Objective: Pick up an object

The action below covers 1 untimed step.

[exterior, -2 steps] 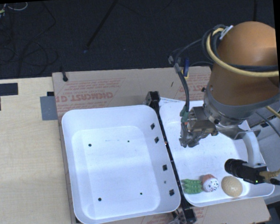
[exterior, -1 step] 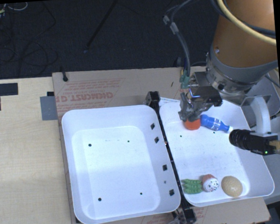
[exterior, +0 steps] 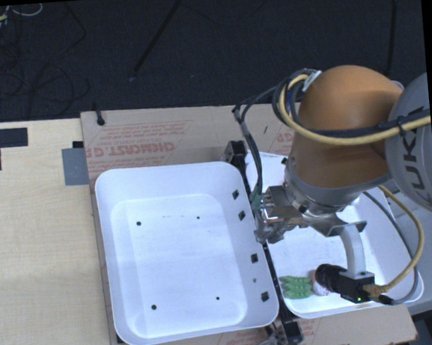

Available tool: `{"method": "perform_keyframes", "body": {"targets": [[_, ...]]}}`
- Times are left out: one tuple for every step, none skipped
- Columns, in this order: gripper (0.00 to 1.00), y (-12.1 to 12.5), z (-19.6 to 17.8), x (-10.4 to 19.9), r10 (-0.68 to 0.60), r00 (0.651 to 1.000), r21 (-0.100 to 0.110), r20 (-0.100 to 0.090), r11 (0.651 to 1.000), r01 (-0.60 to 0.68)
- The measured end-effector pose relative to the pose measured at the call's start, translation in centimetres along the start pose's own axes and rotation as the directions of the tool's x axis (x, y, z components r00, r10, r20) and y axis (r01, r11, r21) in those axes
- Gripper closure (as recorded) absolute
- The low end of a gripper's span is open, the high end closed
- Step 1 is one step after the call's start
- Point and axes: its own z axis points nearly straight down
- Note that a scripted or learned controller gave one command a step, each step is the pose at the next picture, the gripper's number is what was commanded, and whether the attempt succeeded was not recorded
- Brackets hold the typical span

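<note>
Nearest you, the arm's orange band (exterior: 342,115) hangs over the right bin (exterior: 306,254). You cannot tell whether the gripper (exterior: 278,216) is open or closed. A green object (exterior: 294,286) lies in that bin's near-left corner.

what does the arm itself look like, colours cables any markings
The arm is grey, with a big rounded orange band above the wrist and a grey metal ring beneath it. Yellow cables and thinner black ones loop across the orange part. Dark lettering, cut off by the frame, marks the grey link. The gripper is bare metal.
</note>
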Motion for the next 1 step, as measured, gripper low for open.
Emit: {"method": "perform_keyframes", "body": {"targets": [[1.0,1.06,-6.25,11.13,-0.013,1.0,-0.02,-0.006,1.0,0.013]]}}
